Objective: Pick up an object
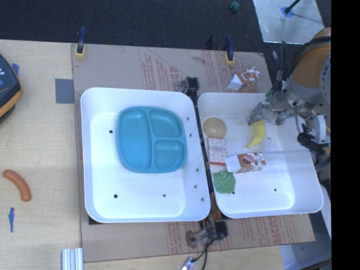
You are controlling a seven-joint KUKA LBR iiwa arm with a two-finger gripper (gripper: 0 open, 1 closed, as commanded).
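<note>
The right bin (292,201) holds a yellow banana (257,135), a round tan bun (214,127), a red-and-white packet (216,151), a second packet (250,161) and a green lump (224,181). My gripper (266,116) hangs over the bin's far part, right at the banana's upper end. Its fingers look spread, and nothing shows between them. The grey arm with its orange band (312,66) comes in from the right.
The left bin (101,201) holds a blue divided plate (152,139). A torn packet (246,79) lies on the cardboard behind the right bin. An orange sausage (18,184) lies on the bench at far left, near a dark device (7,89).
</note>
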